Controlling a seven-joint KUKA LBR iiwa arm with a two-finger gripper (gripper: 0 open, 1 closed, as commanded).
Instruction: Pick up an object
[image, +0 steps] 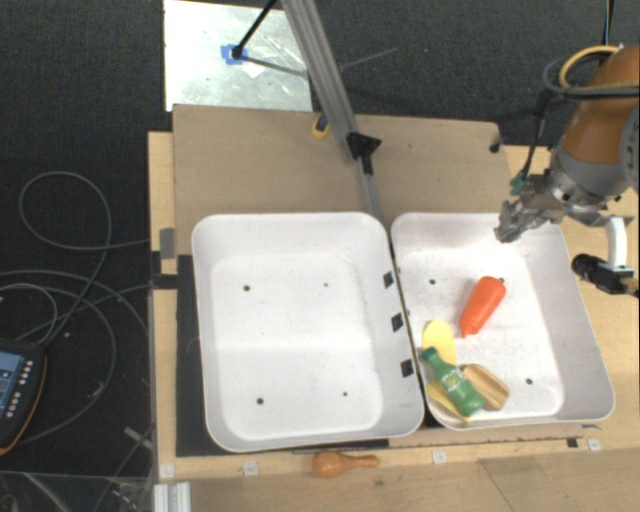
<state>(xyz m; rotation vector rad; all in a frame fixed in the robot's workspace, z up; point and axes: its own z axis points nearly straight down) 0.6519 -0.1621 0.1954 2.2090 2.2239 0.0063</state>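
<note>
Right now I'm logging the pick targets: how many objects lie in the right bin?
4: an orange carrot mid-bin, and a yellow piece, green bottle and tan block clustered near the front edge; others may hide beneath.

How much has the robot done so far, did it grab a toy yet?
Nothing is picked up yet. The gripper hangs over the right bin's top corner. The orange carrot, green bottle and the other toys lie in the bin. Left to do: go down, grab one, lift it.

Carrot (482, 304) in right bin (575, 300)
</note>
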